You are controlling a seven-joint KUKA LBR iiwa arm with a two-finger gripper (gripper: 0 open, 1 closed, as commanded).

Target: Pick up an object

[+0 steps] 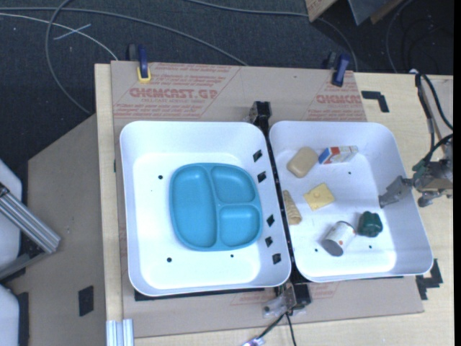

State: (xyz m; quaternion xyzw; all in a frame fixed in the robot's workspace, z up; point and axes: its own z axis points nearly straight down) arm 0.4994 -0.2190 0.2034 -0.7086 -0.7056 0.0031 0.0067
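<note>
The right bin (382, 144) holds several small things: a tan bread-like lump (302, 161), a small red, white and blue carton (337, 154), a yellow wedge (319, 196), a tan cylinder (290, 207) by the left wall, a grey and white can (337, 238) on its side, and a dark green object (370, 224). My gripper (409, 195) hovers at this bin's right rim, above and right of the green object. It looks open, with nothing between its fingers.
The left bin (144, 157) holds a blue divided plate (215, 206). A row of black clips (268, 193) runs along the divider between the bins. Cables (432, 114) hang at the bench's right edge.
</note>
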